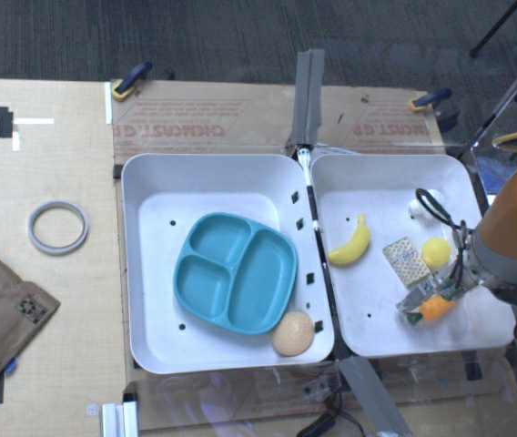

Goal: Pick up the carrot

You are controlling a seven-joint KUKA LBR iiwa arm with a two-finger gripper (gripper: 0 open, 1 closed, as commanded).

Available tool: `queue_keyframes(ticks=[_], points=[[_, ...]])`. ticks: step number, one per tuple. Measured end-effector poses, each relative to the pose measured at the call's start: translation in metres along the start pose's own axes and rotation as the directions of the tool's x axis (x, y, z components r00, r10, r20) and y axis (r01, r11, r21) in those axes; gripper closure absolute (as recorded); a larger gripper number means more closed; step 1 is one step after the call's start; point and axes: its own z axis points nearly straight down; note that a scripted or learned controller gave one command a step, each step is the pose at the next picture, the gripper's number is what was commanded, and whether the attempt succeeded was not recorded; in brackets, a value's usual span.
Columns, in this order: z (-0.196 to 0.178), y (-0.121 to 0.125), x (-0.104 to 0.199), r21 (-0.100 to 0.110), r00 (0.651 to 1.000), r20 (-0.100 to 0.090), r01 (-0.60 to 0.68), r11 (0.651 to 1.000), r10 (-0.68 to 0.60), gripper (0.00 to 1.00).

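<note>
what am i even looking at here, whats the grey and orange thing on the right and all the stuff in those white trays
You are looking down at a slant from one camera fixed above a workbench. The grey and orange thing is a robot arm reaching in from the right; its gripper is down at an orange carrot it is meant to pick up. Whether it has hold of the carrot I cannot tell. The right bin also holds a banana, a small yellow ball and a patterned packet. The left bin holds a blue divided plate with a tan egg-like ball beside it.

Things in 2 white bins
A blue tray (236, 283) and egg (292, 333) sit left; a banana (350, 243) sits right.
</note>
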Motion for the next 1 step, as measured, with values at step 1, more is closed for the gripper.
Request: queue_keyframes(ticks=[1], points=[[0.0004, 0.0025, 0.0060, 0.001, 1.000, -0.001, 0.012, 1.000, -0.011, 0.00]])
